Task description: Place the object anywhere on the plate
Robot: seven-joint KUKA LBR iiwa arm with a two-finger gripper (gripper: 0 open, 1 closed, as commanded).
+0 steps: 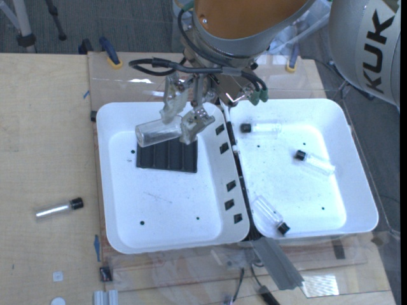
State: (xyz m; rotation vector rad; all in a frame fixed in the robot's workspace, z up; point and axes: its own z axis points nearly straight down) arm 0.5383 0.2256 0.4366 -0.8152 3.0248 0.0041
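A black ribbed plate (166, 158) lies flat in the left bin (127, 227), toward its back. Just above the plate's far edge my gripper (183, 123) hangs down from the orange-banded wrist. Its two fingers are shut on a clear vial (155, 133), which lies level and sticks out to the left of the fingers. The vial's right end is hidden between the fingers.
The right bin (356, 196) holds three clear vials with black caps: one at the back (261, 128), one in the middle (313, 161), one at the front left (270, 213). Another vial (58, 208) lies on the bench left of the bins. A black clipped divider (230, 170) joins the bins.
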